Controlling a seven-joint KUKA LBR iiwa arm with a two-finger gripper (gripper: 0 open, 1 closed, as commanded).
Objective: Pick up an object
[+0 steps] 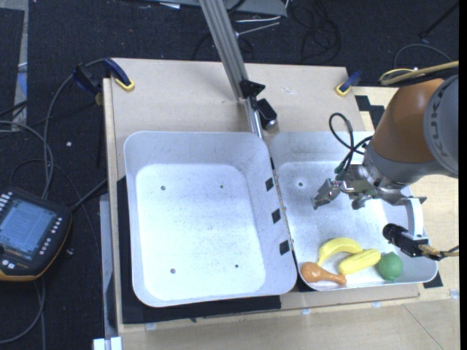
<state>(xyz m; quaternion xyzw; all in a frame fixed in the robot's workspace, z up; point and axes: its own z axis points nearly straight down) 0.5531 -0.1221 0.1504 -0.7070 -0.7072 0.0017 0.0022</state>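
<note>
The left bin (pixel 197 217) lay open throughout. In the right bin (pixel 306 173), the far half was free; two bananas (pixel 349 255), a lime (pixel 390 266) and an orange gourd-shaped toy (pixel 321 273) crowded its near edge.

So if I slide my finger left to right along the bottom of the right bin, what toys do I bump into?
Orange pear-shaped toy → yellow banana → green ball.

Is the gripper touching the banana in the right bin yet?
Apart. The camera view shows the gripper hanging over bare white bin floor, with a clear stretch of floor between it and the banana near the bin's front edge.
</note>
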